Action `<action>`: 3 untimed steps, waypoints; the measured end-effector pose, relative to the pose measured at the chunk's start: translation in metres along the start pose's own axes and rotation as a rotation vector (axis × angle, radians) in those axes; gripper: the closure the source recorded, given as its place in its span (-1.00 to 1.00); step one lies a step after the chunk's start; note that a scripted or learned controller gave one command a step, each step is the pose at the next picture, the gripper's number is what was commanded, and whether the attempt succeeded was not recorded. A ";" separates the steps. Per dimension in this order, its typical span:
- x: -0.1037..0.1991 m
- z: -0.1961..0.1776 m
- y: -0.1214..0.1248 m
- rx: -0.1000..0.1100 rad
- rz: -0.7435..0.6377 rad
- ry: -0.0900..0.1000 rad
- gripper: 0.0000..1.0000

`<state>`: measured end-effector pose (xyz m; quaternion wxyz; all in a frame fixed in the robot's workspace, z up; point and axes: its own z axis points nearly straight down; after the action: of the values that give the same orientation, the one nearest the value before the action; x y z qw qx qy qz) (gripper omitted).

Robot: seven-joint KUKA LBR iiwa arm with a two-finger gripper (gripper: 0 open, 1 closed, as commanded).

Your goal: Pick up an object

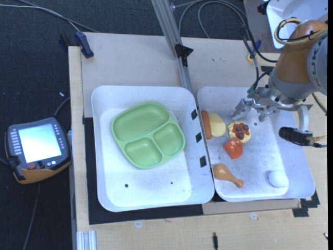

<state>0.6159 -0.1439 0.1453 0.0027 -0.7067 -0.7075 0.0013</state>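
Note:
The right bin (291, 186) holds several toy foods: a hot dog in a bun (212, 124), a yellow piece with red spots (240, 131), a red pepper (233, 149), a chicken drumstick (227, 174) and a white egg (278, 178). My gripper (251, 108) hangs over the upper part of this bin, just above and right of the yellow piece, with its fingers spread. Nothing is between them.
The left bin (112, 191) carries a green divided plate (148, 134). A metal post (174, 35) rises between the bins at the back. A teach pendant (36, 149) lies on the floor at the left. Cables run behind the bench.

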 end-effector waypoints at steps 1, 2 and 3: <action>0.002 0.061 -0.002 -0.003 0.001 0.000 -1.00; 0.002 0.048 0.000 -0.008 0.001 -0.001 1.00; 0.004 0.004 0.001 -0.010 0.000 -0.003 1.00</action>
<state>0.6168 -0.1395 0.1409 -0.0017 -0.7067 -0.7075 -0.0012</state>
